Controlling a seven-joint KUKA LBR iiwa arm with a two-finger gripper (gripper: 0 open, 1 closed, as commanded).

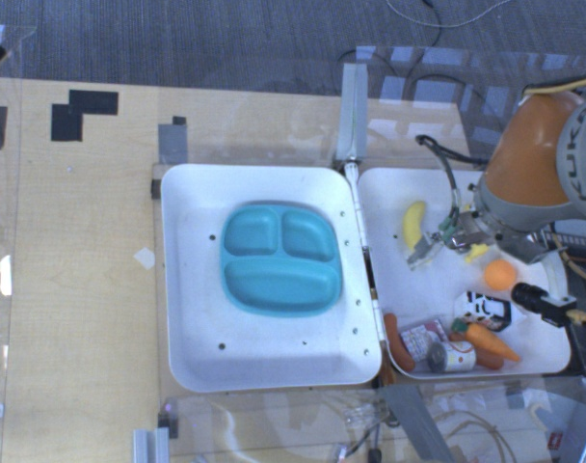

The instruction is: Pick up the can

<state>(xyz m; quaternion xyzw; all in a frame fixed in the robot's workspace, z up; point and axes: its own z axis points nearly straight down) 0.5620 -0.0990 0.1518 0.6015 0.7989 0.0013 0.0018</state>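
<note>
In the camera view the small silver metal can with a red-and-white label lies on its side at the near edge of the right-hand shallow white bin, wedged between a red sausage-shaped toy and an orange carrot toy, while the grey arm's gripper hangs well apart from it beside a yellow banana toy, its fingers apart and holding nothing. The can looks light, stiff and slick, so a grip across its round middle seems safest
</note>
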